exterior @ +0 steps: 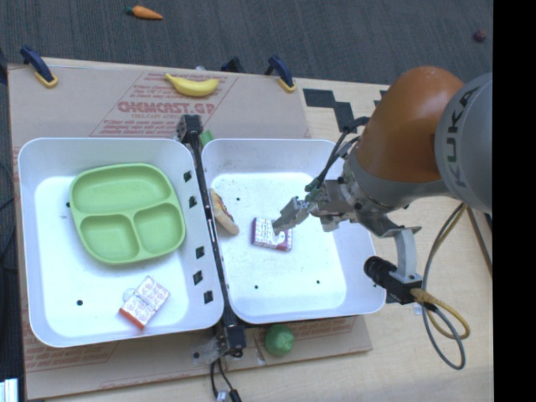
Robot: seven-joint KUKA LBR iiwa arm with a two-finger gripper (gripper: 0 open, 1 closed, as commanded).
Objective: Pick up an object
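Single fixed camera above bench [335, 99], looking down at slant; both white bins [33, 224] side by side fill mid-frame; arm [419, 141] enters from view's right, looming nearest lens; dark floor [251, 15] across top edge.

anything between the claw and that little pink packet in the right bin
Nothing. In the camera view the claw hangs just right of and above the pink packet, with bare white floor of the right bin around them. The hot dog lies on the packet's far side.
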